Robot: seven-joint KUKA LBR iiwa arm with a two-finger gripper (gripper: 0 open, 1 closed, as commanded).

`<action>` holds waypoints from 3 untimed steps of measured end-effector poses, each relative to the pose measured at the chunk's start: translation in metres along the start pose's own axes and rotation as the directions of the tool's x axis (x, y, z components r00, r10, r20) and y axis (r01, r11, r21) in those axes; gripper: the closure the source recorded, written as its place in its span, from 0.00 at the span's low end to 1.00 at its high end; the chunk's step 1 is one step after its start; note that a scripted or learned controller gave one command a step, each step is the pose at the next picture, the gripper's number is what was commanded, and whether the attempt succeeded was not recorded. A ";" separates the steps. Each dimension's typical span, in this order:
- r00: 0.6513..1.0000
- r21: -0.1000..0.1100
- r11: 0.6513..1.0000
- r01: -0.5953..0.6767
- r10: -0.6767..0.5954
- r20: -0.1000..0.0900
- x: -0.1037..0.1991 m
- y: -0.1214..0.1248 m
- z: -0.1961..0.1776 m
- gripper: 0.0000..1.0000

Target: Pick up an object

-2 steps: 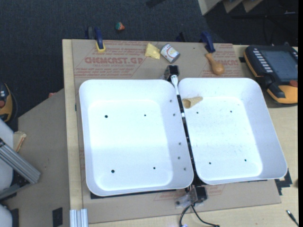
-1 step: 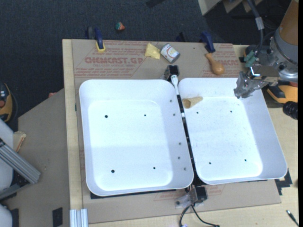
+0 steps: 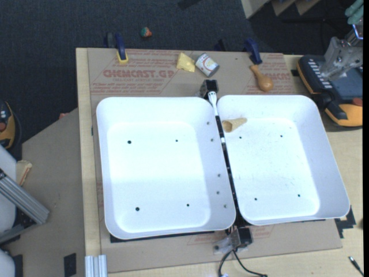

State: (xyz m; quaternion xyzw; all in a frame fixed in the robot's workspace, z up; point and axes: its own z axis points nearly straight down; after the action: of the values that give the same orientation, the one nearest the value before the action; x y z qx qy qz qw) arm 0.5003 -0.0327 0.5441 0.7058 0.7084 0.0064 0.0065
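Where bins point(image 3: 155, 111) sit, cardboard-topped bench point(image 3: 144, 74)

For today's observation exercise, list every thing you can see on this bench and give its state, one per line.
Left shallow white bin: flat on the bench, touching the right bin.
Right shallow white bin: flat, one small tan piece inside.
Small tan piece: lying in the right bin's upper left corner.
Yellow wedge: lying on the board behind the bins.
Small white box: tilted, beside the wedge.
Orange-brown pear-shaped object: lying on the board.

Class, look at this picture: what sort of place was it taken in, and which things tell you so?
Probably a robotics lab or workshop. Two white bins sit side by side on a cardboard-covered bench held by blue clamps, with loose cables at the front edge and dark carpet around.
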 end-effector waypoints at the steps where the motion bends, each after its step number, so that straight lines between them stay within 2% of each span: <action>1: 1.000 0.016 1.000 -0.018 0.017 0.004 -0.122 -0.024 0.008 1.00; 2: 1.000 0.029 1.000 0.001 -0.001 -0.003 -0.055 -0.016 0.133 1.00; 3: 1.000 0.008 1.000 -0.010 0.010 0.005 -0.117 -0.023 0.050 1.00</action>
State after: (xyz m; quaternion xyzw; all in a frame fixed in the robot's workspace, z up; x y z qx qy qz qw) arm 0.4790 -0.1502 0.4936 0.7092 0.7049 0.0020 0.0056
